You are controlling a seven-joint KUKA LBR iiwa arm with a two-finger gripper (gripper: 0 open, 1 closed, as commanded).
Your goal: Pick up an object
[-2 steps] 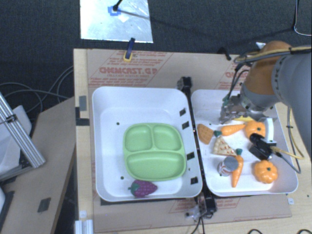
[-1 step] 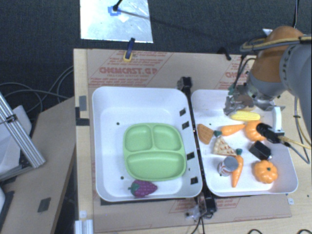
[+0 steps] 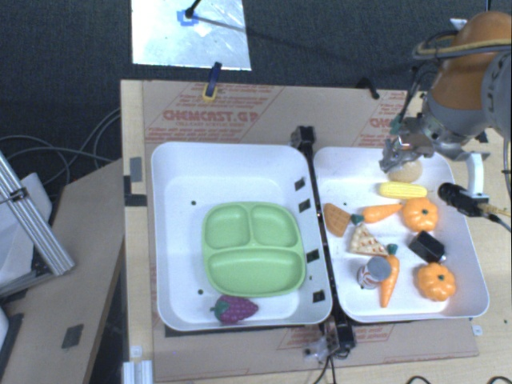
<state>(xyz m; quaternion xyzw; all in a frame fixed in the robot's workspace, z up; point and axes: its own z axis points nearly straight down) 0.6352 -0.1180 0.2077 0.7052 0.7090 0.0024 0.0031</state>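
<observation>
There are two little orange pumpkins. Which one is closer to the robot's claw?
The upper pumpkin, beside the yellow corn, is closer to the gripper. The other pumpkin sits down in the bin's near right corner.

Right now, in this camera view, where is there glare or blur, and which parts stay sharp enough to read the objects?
In the camera view, the foil sheet at the top glares brightly; the white bins look slightly washed out, with soft shadows along their walls; the claw and the pale object below it are a little blurred; the green divided plate and the pumpkins stay sharp.
</observation>
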